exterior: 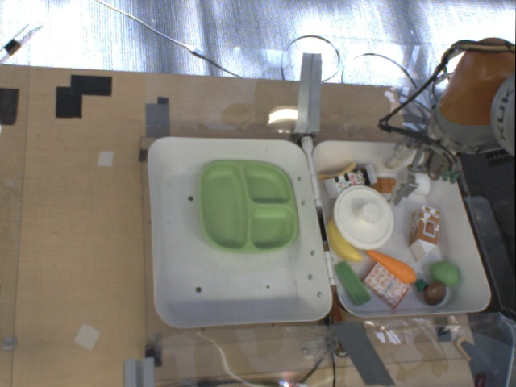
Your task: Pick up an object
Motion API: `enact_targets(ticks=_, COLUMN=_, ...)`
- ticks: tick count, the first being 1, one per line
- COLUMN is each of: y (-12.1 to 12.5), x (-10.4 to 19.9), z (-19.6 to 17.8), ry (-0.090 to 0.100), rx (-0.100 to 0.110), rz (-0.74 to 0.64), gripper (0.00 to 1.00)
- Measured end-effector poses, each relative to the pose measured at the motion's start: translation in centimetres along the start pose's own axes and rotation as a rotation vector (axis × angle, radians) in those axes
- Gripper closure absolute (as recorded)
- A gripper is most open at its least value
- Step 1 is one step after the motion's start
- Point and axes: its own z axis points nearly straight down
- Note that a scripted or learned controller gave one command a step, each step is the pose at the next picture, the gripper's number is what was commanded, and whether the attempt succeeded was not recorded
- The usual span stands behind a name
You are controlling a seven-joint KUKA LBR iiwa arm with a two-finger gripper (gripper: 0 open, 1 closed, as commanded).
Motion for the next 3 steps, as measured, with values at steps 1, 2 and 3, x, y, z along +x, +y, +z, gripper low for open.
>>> enact_targets(ticks=1, y=-2.4, x=4.5, z=1.3, ry=-0.022, rx=0.001, rz=-0.066, gripper=0.0)
enact_targets(ticks=2, y=-2.5, x=8.9, z=1.2, ry=-0.026, rx=0.001, rz=0.091, gripper=0.0)
enact_targets(ticks=3, y=-2.4, x=8.3, z=-0.4, ry=-0.047, rx=0.002, rz=0.085, gripper=1.0)
